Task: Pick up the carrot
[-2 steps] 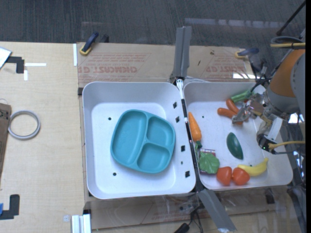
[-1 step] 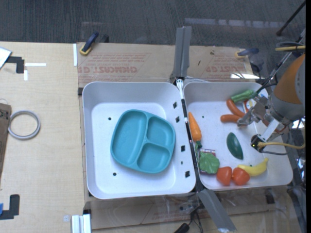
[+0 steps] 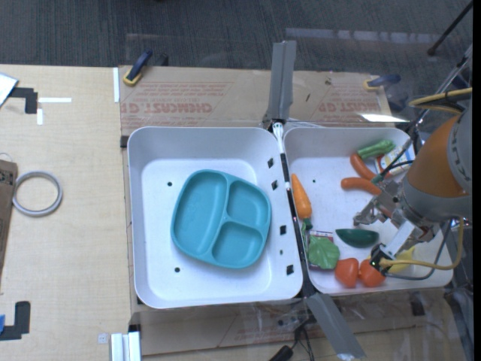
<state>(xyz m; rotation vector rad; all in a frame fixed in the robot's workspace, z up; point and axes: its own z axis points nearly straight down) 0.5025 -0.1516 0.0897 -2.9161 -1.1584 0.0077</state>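
- Camera view: carrot (image 3: 301,196) lies along the right bin's (image 3: 331,150) left wall, apart from other veggies.
- Gripper (image 3: 370,215) hovers well right; can't tell its finger state.
- Best approach: straddle the carrot's width, avoiding the wall.

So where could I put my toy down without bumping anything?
Bare floor rings the blue plate in the left bin. The right bin has room between the carrot and the orange pepper. Its lower half is crowded with veggies and the gripper.

Dark grey carpet (image 3: 225,13) is lying beyond a light wooden bench (image 3: 60,277); cardboard (image 3: 203,100) is spreading beneath the 2 bins.
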